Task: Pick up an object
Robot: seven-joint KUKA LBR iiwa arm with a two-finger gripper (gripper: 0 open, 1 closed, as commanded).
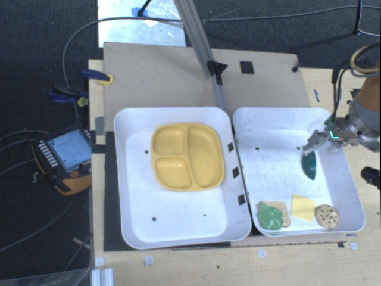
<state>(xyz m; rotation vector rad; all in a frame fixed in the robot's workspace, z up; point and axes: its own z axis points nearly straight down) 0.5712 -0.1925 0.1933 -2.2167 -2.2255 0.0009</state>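
Observation:
My gripper reaches in over the right bin from its right rim, fingers spread open. A dark teal object lies just below the left fingertip, at its tip rather than between the two fingers. Along the bin's front edge sit a green item on a piece of toast, a yellow cheese slice and a chocolate-chip cookie.
The left bin holds a yellow divided plate. A grey pole slants down to the gap between the bins. Cables and a handheld controller lie off the bench at the left.

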